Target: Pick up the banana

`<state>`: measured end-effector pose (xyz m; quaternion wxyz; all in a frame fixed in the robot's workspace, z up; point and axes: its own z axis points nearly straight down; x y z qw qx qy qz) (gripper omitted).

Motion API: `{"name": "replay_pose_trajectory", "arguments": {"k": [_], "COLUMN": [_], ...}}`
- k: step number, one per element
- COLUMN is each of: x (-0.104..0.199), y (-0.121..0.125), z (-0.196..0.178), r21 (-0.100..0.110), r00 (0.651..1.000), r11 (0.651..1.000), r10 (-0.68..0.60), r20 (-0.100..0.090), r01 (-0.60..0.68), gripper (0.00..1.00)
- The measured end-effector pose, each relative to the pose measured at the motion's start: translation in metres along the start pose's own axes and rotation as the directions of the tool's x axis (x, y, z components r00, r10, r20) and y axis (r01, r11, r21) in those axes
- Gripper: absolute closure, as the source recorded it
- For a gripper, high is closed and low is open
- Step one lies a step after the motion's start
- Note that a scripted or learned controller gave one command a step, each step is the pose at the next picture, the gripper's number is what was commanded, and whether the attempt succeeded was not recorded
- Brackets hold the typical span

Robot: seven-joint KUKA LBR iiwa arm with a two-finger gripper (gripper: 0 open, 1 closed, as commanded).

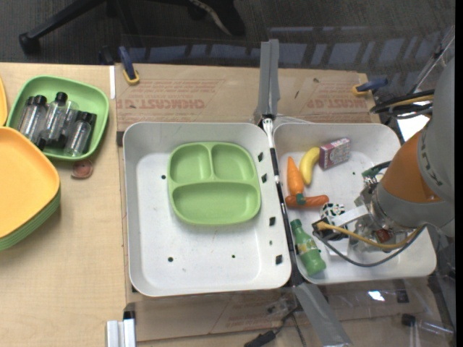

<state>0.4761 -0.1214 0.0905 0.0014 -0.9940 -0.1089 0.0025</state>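
Brown cardboard covers the bench under 2 white bins, with a wooden table at the left of the frame and dark carpet along the top. As far as I can judge, the task is not yet done: the banana (309, 164) lies on the floor of the right bin (405, 262), in its upper left part, just beside an orange carrot (294, 176) and near a small pink box (334, 152). Nothing is touching it from above. The arm (412, 186) comes in from the right side of the frame, and the gripper (359, 231) sits low in the right bin, well apart from the banana — so reaching, closing and lifting are all left to do. How wide the gripper stands, I cannot tell; cables and the wrist cover that area, and I see nothing clearly held there. A second carrot (307, 202) and a green bottle (307, 249) lie between the banana and the lower edge. The left bin (145, 266) holds a green divided plate (214, 182). A small black-and-white thing near the gripper is hard to make out.
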Motion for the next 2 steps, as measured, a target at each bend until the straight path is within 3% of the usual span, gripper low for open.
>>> {"name": "replay_pose_trajectory", "arguments": {"k": [1,2], "x": [-0.009,-0.007], "y": [0.071,0.1], "z": [0.0,0.0], "r21": [-0.001,0.002], "r00": [1.0,0.998], "r11": [1.0,0.998], "r10": [-0.016,-0.057], "r20": [0.0,-0.001], "r01": [0.016,0.057], "gripper": [1.0,1.0]}}
